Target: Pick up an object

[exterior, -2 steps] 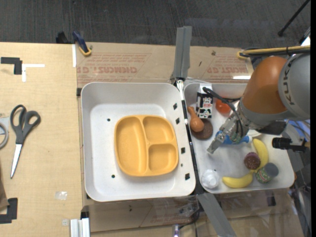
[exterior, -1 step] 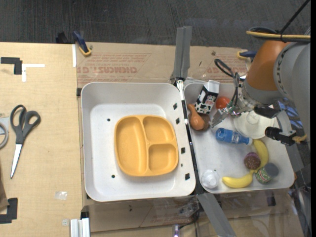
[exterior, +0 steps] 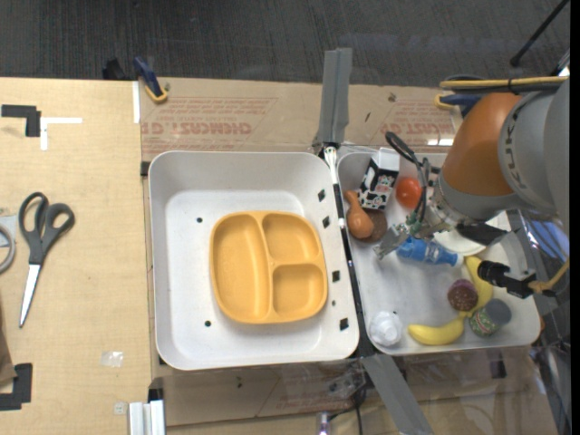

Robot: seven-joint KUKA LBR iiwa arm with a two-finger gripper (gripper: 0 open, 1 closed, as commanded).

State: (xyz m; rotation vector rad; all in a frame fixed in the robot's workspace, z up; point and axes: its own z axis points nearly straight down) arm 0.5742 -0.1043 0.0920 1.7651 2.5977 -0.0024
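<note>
My gripper (exterior: 410,236) hangs low over the middle of the right bin (exterior: 399,293), under the grey arm with the orange band (exterior: 485,148). Right beside it lies a blue bottle (exterior: 430,253) on its side; whether the two touch is unclear. Close by are a brown pear-shaped fruit (exterior: 361,223), a red tomato (exterior: 408,190) and a black-and-white carton (exterior: 377,183). Nearer the front lie a yellow banana (exterior: 436,333), a second banana (exterior: 479,279), a dark red ball (exterior: 462,294), a grey-green round piece (exterior: 489,318) and a clear cup (exterior: 385,329).
The left bin (exterior: 172,243) holds a yellow divided plate (exterior: 268,266). Scissors (exterior: 38,243) lie on the wooden bench at far left. A grey bar (exterior: 335,98) stands behind the gap between the bins. The arm's body hides the right bin's back right corner.
</note>
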